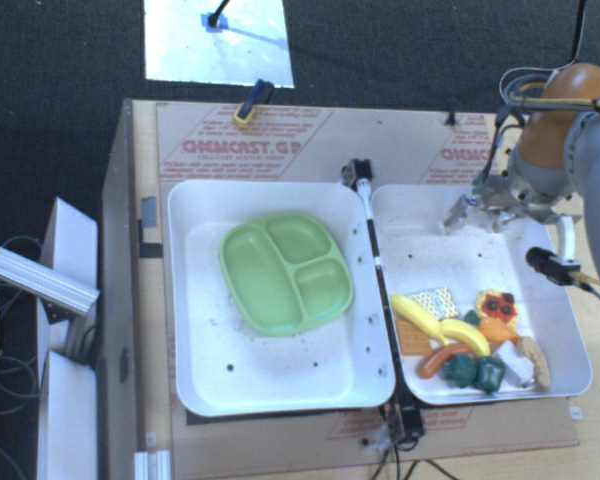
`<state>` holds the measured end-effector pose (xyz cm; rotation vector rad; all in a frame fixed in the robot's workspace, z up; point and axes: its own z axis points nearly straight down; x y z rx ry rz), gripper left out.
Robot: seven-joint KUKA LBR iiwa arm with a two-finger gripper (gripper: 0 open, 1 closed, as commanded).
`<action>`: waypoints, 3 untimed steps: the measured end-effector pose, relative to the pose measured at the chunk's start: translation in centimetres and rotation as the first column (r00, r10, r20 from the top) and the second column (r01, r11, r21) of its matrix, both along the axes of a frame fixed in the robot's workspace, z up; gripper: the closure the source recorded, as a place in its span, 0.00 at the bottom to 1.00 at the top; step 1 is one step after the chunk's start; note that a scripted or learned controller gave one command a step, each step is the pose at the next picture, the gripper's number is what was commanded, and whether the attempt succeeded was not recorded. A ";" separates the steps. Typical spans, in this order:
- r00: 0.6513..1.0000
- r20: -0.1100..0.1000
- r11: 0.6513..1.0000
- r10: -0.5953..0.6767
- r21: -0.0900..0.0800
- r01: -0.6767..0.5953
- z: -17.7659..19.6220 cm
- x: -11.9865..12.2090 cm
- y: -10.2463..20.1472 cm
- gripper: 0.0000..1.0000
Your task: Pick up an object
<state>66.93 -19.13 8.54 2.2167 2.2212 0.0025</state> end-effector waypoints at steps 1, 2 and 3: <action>1.000 -0.003 1.000 0.000 0.002 0.000 -0.1 -10.2 5.9 0.00; 1.000 -0.001 1.000 0.002 0.001 -0.002 0.0 -5.0 7.8 0.00; 1.000 -0.003 1.000 -0.001 0.001 0.001 -0.1 -10.0 8.5 0.00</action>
